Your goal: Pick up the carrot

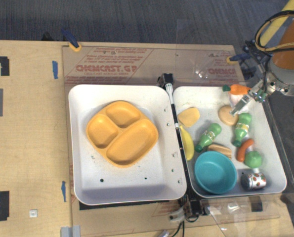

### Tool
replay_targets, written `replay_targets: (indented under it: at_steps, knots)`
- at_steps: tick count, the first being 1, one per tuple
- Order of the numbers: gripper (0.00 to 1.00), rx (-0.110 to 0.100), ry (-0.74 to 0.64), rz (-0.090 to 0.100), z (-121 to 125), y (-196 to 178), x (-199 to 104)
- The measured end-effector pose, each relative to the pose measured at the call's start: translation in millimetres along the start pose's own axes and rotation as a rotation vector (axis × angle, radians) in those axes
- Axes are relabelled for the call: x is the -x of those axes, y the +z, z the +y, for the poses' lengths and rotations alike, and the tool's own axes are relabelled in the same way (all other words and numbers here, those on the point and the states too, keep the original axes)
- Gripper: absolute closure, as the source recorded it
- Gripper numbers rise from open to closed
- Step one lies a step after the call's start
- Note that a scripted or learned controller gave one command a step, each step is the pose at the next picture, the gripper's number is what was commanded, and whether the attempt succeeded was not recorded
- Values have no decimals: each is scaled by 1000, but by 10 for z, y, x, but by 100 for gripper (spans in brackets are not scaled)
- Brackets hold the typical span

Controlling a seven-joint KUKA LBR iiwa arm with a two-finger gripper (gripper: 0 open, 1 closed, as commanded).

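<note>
- The teal bowl sat at the near end of the right bin and serves as the landmark here.
- The carrot, orange with a green tip pointing left, lay well beyond the bowl and a little to its right, near the bin's far wall.
- The gripper hung just on the bowl's side of the carrot, very close to it and perhaps touching it. The grey arm with its orange band reached in from farther right.
- At this slant it could not be told whether the gripper was open or closed, and nothing could be seen held in it.
- A tan disc lay between the bowl and the gripper, just below the gripper's tip.
- A small green bottle lay beyond the bowl to its right, next to the disc.
- A second green bottle lay tilted just beyond the bowl's far rim.
- A yellow banana lay left of the bowl, along the bin's left wall.
- A pale yellow slice lay beyond the banana, farther from the bowl.
- An orange-red and green item lay just right of the bowl.
- A silvery object lay right of the bowl, near the bin's front corner.
- Well left of the bowl, the left bin held a yellow divided plate.
</note>
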State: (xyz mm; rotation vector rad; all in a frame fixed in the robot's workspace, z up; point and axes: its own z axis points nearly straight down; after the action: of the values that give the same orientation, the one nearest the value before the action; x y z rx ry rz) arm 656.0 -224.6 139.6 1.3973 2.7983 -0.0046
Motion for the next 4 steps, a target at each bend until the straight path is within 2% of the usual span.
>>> replay_targets:
  at_steps: [1, 2, 3, 4]
  knots:
    - [0, 5, 3, 0, 118, -535, 79]
    - [0, 2, 50, 12, 38, 340, -33]
    - [0, -15, 256, 26, 216, 514, -144]
    - [100, -2, 252, 4, 249, 379, -105]
